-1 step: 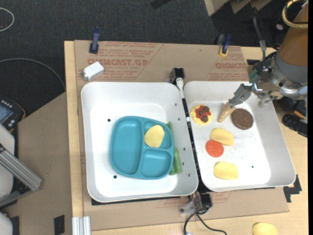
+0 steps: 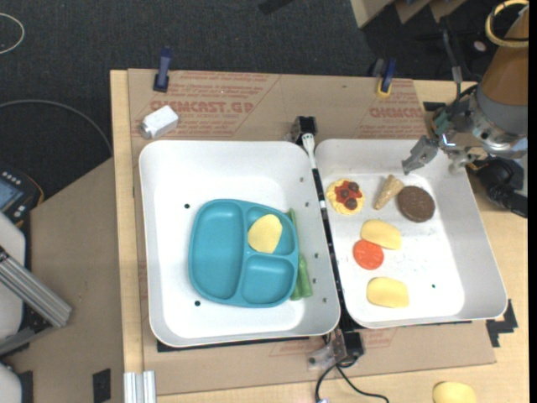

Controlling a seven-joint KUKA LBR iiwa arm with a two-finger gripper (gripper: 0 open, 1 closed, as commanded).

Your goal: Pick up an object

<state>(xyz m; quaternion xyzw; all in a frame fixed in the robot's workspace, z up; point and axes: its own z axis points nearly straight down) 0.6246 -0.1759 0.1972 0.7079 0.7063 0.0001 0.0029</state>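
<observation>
Tool (image 2: 430, 152), fingers spread and holding nothing, should drop straight over the brown cookie (image 2: 415, 203), then close.

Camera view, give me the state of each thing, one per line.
Gripper: above right bin's far edge, holding nothing.
Blue tray: flat in left bin, yellow piece inside.
Brown disc: flat, right bin.
Red slice: flat, touching a yellow piece.
Cone: on its side.

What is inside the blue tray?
A yellow food piece lies in the upper right compartment of the blue tray. The tray floor beneath that piece is covered, so anything under it is hidden.
</observation>
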